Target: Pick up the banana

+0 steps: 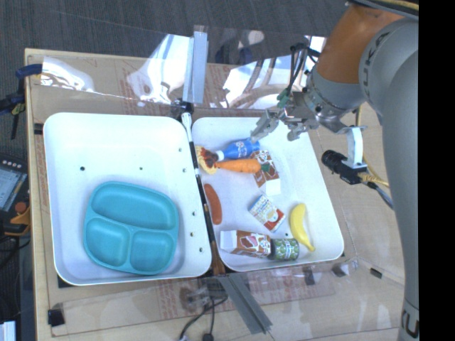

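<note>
Looking at camera view: hand (279, 124) hangs over the upper edge of the right bin (323, 190), fingers spread, nothing between them. Banana (301, 226) lies at lower right of that bin, well apart from the hand, down-frame and slightly right. Its long axis runs near vertical in frame, tilted a little; juice carton (266, 212) just beside it.

Two bins side by side on desk (43, 77). Left bin (64, 141) holds a divided tray (131, 227) toward its front. Right bin (320, 204): banana (301, 226) front right, carrot (240, 165) at rear, can (286, 249) along front wall.
</note>
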Robot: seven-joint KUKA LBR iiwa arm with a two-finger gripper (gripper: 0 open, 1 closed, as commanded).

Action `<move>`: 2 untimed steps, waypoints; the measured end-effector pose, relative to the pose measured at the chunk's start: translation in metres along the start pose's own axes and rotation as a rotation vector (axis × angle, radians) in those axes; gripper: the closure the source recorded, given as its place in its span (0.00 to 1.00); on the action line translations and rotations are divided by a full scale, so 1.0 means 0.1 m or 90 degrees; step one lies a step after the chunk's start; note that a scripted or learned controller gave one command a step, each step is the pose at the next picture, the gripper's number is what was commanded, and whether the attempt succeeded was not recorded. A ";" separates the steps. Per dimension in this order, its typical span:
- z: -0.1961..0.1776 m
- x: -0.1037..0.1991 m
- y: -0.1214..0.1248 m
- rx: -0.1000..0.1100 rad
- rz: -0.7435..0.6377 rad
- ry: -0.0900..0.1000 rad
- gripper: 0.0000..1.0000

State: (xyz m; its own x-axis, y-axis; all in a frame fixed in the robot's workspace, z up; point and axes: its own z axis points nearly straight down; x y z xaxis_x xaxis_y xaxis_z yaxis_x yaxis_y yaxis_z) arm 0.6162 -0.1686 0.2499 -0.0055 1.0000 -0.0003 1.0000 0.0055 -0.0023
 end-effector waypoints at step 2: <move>1.43 0.28 -0.51 -0.023 -0.082 -0.009 0.00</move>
State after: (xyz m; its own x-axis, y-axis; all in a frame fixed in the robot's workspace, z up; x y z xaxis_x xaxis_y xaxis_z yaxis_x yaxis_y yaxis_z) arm 0.5644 -0.1414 0.1069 -0.1342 0.9908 -0.0168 0.9904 0.1347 0.0324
